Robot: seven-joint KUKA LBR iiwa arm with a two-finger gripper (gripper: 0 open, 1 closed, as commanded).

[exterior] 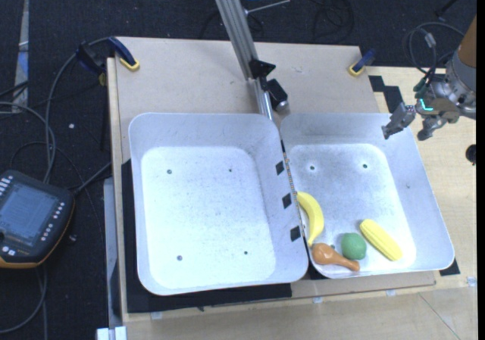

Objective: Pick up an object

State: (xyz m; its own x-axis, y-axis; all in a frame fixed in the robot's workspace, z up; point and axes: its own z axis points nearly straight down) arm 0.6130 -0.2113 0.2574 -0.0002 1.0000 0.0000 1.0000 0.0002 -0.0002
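The right bin holds several toy foods near its front edge. A yellow banana lies along its left wall. An orange drumstick-shaped piece sits at the front, touching a green round fruit. A yellow corn-like piece lies just right of the green one. My gripper hangs open at the far right, above the bin's back right corner, with nothing between its fingers. It is well apart from all the objects.
The left bin lies beside the right one, sharing a raised middle edge. A slanted metal pole rises from the bench behind the bins. Clamps sit at the bench's back corners. A teach pendant lies on the floor at left.
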